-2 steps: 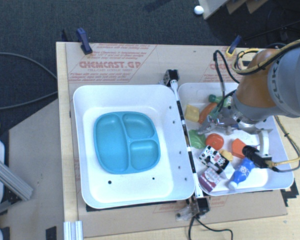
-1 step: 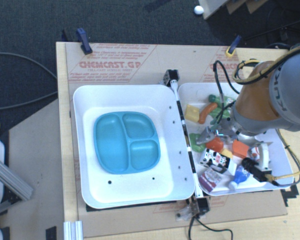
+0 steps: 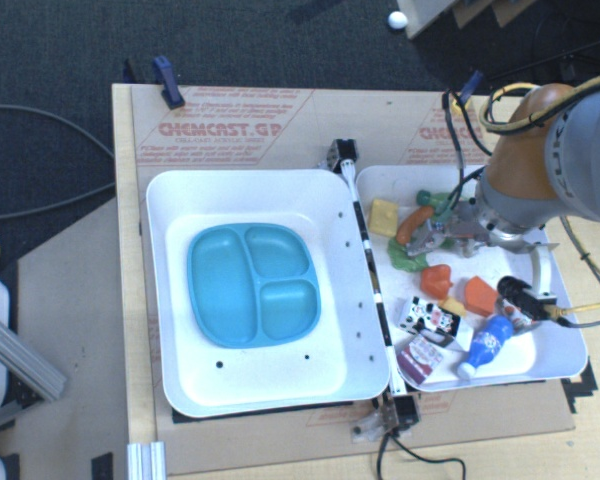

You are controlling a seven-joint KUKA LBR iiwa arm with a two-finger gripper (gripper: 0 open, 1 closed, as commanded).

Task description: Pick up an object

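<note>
The right bin [image 3: 560,363] holds a jumble of small things. A yellow block [image 3: 383,216] lies at its far left, with an orange carrot-like piece [image 3: 415,225] and a green leafy piece [image 3: 404,259] beside it. Further forward lie a red-orange piece [image 3: 436,280], an orange piece [image 3: 480,294], a black-and-white spotted item [image 3: 427,317], a blue bottle [image 3: 488,342] and a maroon packet [image 3: 419,357]. My gripper [image 3: 444,235] is low in the bin's far half, just right of the carrot-like piece and above the green piece. Nothing is visibly held.
The left bin [image 3: 170,198] holds a blue divided plate [image 3: 253,283]. A divider rail [image 3: 365,258] runs between the two bins. The grey arm with its orange band [image 3: 525,158] covers the right bin's far right part. Cardboard [image 3: 240,128] lies behind the bins.
</note>
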